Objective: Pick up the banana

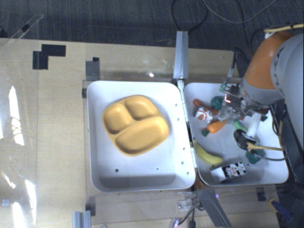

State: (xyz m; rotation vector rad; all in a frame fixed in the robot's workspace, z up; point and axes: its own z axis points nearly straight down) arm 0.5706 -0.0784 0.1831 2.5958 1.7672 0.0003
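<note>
The banana (208, 154) is yellow and lies in the right bin (270, 175), close to its left wall and towards the front. My gripper (229, 113) hangs over the middle of that bin, behind and to the right of the banana and apart from it. It sits just right of an orange carrot (216, 126). Nothing shows held in it.
Around the gripper lie a red and white can (203, 114), a teal piece (217, 101), a green piece (240, 125) and another teal piece (253, 158). A black and white item (233, 170) rests right of the banana. The left bin (95, 141) holds a yellow divided plate (136, 124).
</note>
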